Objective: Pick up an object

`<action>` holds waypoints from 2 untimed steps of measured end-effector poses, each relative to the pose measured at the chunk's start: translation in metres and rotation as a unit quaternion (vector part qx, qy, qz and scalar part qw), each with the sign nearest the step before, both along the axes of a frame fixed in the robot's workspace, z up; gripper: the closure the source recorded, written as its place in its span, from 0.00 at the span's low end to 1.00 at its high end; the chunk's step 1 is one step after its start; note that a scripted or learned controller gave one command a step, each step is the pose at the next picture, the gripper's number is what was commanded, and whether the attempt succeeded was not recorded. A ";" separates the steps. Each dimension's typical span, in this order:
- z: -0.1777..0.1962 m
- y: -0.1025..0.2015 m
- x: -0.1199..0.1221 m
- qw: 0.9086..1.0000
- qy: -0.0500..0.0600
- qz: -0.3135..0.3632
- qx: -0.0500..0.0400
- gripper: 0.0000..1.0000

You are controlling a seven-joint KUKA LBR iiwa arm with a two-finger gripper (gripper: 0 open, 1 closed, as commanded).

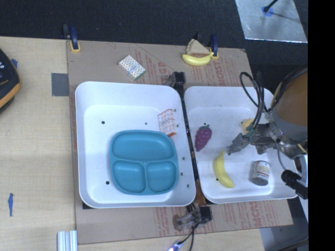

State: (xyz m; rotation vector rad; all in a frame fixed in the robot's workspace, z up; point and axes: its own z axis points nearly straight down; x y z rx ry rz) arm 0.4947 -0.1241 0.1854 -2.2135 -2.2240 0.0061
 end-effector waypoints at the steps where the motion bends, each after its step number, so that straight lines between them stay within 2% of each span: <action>1: -0.079 0.032 -0.007 1.000 0.000 0.000 0.000 0.00; 2: -0.094 0.031 -0.006 1.000 0.000 0.000 0.001 0.00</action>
